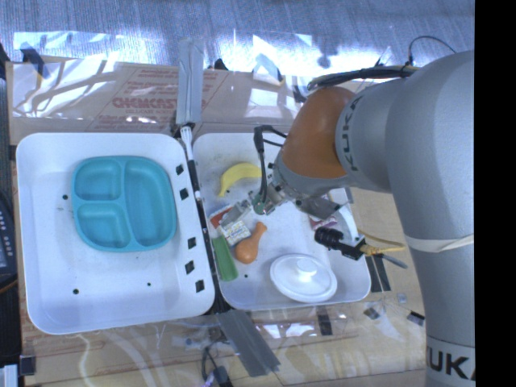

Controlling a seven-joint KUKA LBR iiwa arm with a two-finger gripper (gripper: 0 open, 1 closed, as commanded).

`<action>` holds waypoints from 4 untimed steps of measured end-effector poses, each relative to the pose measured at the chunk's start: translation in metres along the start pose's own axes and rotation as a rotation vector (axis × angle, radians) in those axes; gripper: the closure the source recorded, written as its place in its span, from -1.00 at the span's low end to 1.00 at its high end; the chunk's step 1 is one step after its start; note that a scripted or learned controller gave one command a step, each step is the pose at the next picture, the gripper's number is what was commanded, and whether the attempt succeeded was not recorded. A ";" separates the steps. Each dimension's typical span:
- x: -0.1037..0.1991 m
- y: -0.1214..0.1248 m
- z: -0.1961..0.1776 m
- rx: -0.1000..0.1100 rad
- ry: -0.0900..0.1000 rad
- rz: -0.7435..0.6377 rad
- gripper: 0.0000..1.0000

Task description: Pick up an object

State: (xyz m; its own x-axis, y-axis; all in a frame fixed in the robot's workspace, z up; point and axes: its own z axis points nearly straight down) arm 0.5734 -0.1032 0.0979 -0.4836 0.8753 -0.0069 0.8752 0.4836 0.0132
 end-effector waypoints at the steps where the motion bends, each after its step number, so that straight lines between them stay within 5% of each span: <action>1: 0.000 0.001 -0.010 0.002 0.003 -0.004 1.00; 2: 0.000 0.001 -0.010 0.002 0.003 -0.004 -1.00; 4: -0.053 0.058 0.003 0.028 0.019 0.001 -1.00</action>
